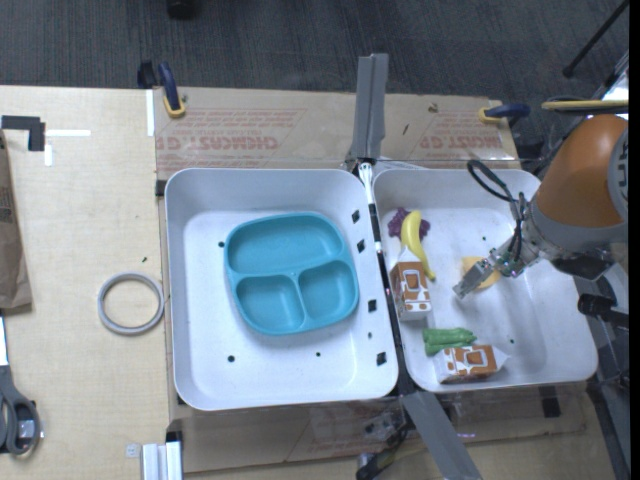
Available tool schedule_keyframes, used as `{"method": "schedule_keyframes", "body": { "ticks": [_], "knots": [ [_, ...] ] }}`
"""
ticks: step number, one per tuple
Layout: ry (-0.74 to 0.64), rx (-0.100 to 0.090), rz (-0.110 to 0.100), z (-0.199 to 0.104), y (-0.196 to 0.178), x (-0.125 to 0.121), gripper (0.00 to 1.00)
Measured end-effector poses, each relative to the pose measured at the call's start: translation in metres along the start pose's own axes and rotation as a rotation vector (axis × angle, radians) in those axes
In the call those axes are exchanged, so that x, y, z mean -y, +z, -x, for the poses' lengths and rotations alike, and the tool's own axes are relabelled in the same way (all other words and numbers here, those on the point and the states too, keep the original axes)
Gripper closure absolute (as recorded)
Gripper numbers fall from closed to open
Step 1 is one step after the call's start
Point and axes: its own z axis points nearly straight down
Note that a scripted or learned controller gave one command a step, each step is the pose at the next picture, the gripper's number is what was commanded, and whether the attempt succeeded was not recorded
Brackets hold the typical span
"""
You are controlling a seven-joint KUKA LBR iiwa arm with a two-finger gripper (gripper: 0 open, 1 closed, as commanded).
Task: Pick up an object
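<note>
Yellow piece (481, 272) mid right bin (560, 363); gripper (468, 285) beside it, finger state unclear. I judge approach; next, descend and close.

We look down from one fixed camera above the light wooden bench (80, 268), at a slant, from its near edge toward the dark carpeted floor (300, 18) beyond. Both shallow white plastic bins (190, 298) fit in frame, moderately close, the grey-and-orange arm (585, 183) entering at right.
</note>
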Motion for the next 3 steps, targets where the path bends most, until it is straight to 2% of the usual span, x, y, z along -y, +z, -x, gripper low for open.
{"method": "schedule_keyframes", "body": {
  "ticks": [1, 2, 3],
  "knots": [
    [0.004, 0.001, 0.001, 0.001, -0.009, 0.000, 1.00],
    [0.204, -0.002, -0.002, -0.044, 0.001, -0.045, 1.00],
    [0.204, -0.001, -0.002, -0.043, 0.000, -0.045, 0.00]
  ]
}}
